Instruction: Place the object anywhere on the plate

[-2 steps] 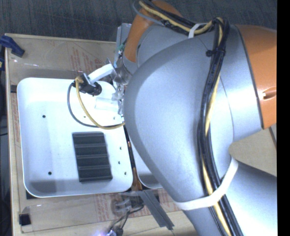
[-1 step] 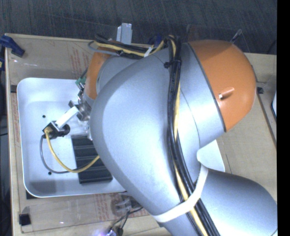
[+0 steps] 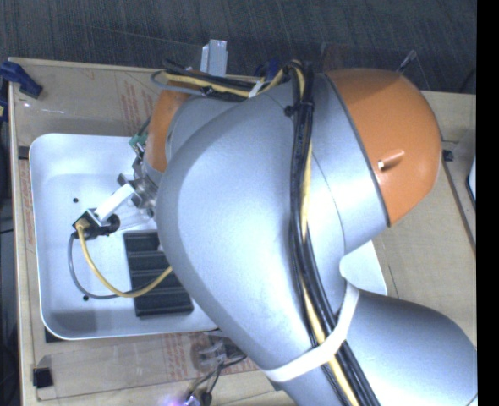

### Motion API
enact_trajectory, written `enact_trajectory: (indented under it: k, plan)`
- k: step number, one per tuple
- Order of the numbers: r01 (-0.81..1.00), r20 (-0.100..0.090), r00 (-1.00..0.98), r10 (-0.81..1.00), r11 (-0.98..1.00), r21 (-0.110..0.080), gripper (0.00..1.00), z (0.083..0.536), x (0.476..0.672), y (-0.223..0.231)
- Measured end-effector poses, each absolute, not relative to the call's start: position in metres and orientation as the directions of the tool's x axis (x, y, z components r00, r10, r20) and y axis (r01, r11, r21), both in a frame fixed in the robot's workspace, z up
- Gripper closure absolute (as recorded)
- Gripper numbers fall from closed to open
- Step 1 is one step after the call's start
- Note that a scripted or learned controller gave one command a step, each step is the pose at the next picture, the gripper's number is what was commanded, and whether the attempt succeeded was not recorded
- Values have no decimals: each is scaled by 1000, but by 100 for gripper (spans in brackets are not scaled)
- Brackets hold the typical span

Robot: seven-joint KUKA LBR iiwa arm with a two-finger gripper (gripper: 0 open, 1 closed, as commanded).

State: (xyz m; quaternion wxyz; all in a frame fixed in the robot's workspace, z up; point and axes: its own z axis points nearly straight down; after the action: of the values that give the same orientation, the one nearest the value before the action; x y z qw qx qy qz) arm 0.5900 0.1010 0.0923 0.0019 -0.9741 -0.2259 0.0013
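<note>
The grey arm (image 3: pixel 266 227) reaches in from the right and covers most of the bench. Its wrist, with the orange band (image 3: pixel 159 121), hangs over the left white bin (image 3: pixel 51 167). The gripper (image 3: pixel 137 191) points down into that bin near its middle, and the arm hides most of it. A black ribbed block (image 3: pixel 155 276) lies on the bin floor just below and right of the gripper. Its right side runs under the arm.
The left bin's far-left floor is bare white. The wooden bench top (image 3: pixel 80 83) frames the bin. A blue clamp (image 3: pixel 17 76) sits at the bench's back left corner. The arm hides the right bin.
</note>
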Motion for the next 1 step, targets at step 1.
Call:
enact_trajectory:
  k: [1]
  plan:
    - [778,4,628,778,-628,0,0,93,570,100]
